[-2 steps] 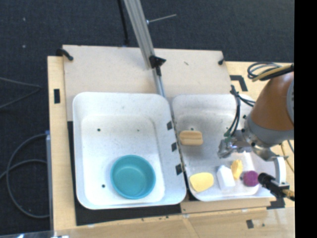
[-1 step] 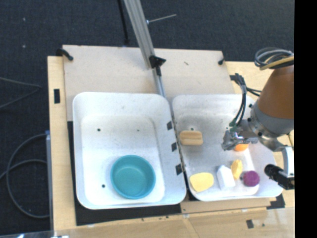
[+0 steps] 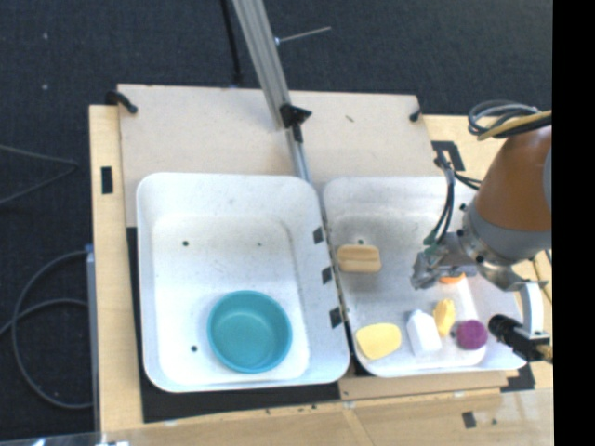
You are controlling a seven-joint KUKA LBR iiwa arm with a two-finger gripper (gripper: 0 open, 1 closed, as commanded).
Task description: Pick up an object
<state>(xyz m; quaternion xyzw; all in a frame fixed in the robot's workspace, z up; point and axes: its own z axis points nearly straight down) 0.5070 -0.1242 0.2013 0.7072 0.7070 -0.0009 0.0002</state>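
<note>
We are hovering our gripper (image 3: 435, 272), its state unreadable, just above a small orange object (image 3: 453, 284) lying directly below, by the right bin's (image 3: 390, 198) right edge, the yellow piece (image 3: 446, 315) lying beyond.

No text, label, brand, number or sign can be read anywhere in the camera view. The items lying just below the end effector (image 3: 437, 277) in the right bin (image 3: 390, 203) have plain surfaces at this sharpness: the white block (image 3: 423, 333), the yellow piece (image 3: 377, 340) and the purple ball (image 3: 470, 334) show no lettering. The tan block (image 3: 358, 258), to the left of the end effector, is also unmarked. The teal bowl (image 3: 248, 331), far to its left in the left bin (image 3: 167, 249), carries no print, and the desk (image 3: 214, 124) shows no markings that can be made out.
</note>
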